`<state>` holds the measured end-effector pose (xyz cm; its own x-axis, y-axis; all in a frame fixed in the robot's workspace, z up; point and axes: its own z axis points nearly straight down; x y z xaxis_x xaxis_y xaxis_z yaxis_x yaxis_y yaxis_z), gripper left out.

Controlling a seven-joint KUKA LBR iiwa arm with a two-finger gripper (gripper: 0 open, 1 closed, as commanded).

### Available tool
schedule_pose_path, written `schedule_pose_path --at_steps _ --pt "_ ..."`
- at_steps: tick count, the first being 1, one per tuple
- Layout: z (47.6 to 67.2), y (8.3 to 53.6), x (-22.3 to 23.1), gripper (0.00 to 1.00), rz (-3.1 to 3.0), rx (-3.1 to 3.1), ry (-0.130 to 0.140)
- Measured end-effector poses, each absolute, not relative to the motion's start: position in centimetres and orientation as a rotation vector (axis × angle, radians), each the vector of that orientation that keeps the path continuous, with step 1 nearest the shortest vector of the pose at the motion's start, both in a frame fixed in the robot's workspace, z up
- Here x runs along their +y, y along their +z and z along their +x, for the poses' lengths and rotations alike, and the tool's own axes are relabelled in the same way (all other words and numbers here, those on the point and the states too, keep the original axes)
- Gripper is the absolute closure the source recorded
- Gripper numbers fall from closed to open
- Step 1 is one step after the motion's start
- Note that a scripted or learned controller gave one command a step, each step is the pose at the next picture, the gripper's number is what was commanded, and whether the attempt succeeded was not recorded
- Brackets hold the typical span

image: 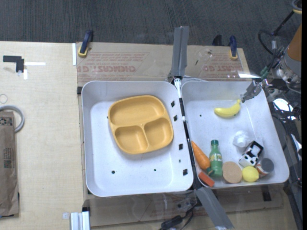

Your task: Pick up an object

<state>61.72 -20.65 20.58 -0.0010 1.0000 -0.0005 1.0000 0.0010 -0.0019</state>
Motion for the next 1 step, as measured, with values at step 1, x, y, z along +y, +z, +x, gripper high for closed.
schedule_pose_path --at_steps 1 --pt "64.69 9.16 -21.25 0.0 -2.04 -2.383 -0.008"
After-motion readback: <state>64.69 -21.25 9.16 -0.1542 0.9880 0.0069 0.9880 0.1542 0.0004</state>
